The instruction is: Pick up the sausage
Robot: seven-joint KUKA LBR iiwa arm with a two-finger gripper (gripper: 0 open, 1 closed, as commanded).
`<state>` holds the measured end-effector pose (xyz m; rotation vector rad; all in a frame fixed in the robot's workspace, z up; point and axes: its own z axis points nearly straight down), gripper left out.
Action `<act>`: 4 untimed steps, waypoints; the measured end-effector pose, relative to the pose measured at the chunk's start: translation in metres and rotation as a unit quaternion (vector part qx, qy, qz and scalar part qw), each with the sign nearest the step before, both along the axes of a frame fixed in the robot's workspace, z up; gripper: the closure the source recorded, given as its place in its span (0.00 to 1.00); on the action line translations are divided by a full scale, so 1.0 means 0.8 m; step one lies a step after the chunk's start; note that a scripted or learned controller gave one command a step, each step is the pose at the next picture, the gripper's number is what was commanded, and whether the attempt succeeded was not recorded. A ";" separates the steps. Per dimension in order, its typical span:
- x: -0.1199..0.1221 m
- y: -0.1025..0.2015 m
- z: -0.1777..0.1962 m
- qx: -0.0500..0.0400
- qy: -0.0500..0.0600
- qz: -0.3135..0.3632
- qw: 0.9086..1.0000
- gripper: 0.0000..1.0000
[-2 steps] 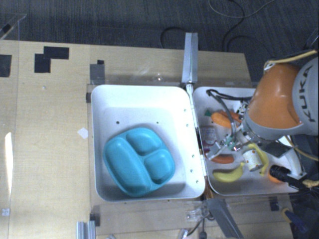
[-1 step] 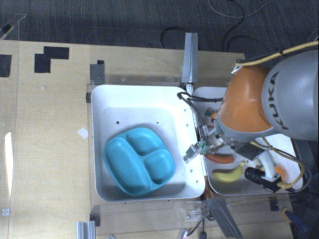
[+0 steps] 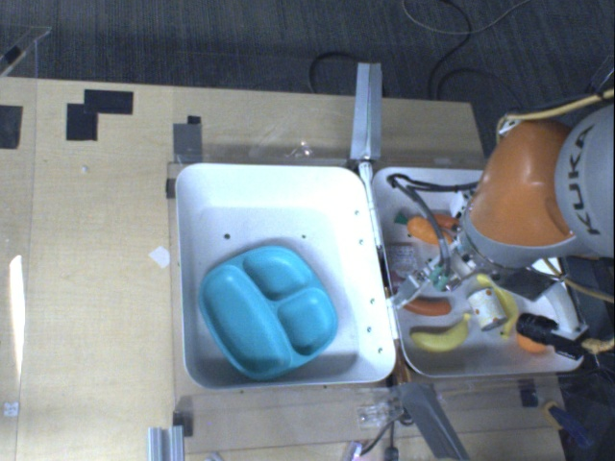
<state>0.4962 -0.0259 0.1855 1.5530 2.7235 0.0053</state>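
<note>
A: What's around the wooden bench (image 3: 86, 286)?
B: Dark carpet (image 3: 192, 17) behind it.
A: The sausage (image 3: 429, 306)?
B: In the right bin (image 3: 480, 365), beside the gripper (image 3: 430, 279); claw state unclear.

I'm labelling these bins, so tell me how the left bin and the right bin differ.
The left bin holds one blue divided tray with bare white floor around it; the right bin holds several small items, including a banana and a reddish sausage. The arm reaches over the right bin, not the left bin. Both are shallow and white.
</note>
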 end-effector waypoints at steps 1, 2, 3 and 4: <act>-0.010 0.037 -0.001 0.000 0.001 0.020 1.000 0.00; -0.010 0.057 -0.001 0.000 0.001 0.022 1.000 0.00; 0.019 -0.037 0.000 -0.001 0.000 0.040 0.999 0.00; -0.006 -0.093 -0.120 -0.002 -0.004 0.082 0.997 0.00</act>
